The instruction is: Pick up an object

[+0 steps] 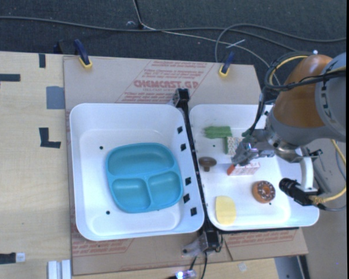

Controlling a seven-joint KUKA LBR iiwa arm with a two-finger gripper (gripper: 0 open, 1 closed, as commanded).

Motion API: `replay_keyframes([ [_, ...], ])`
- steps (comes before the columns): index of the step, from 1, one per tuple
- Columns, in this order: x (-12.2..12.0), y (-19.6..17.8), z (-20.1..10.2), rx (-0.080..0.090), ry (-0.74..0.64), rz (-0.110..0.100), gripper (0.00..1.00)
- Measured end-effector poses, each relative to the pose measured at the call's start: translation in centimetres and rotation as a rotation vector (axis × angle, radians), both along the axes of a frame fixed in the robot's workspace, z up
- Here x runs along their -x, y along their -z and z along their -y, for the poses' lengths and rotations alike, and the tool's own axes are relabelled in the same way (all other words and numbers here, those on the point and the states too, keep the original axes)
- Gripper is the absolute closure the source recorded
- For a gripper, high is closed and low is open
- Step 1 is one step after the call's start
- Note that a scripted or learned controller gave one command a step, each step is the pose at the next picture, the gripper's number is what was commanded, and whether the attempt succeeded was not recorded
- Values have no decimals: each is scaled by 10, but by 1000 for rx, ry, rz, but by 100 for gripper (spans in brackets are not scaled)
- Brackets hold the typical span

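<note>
Now | gripper (242,157) low in right bin (291,214) | over small box (245,168) | grip state unclear

A single fixed camera looks down on the desk (23,156) from above at a slight slant, far enough back to take in both white bins whole. The left bin (84,156) sits near the middle of the view and the right bin (279,208) just beside it. Dark carpeted floor (163,4) fills the far strip along the top, and the desk's near edge runs along the bottom. The arm (305,106) enters from the right, over the right bin, and looms large beside the bins.
</note>
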State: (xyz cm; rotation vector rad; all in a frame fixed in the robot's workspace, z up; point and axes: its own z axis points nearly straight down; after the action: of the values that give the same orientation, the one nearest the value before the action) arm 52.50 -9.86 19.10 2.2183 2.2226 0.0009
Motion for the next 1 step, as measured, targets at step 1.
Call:
replay_keyframes([
  [1,0,-17,0,-1,1,-2,100],
])
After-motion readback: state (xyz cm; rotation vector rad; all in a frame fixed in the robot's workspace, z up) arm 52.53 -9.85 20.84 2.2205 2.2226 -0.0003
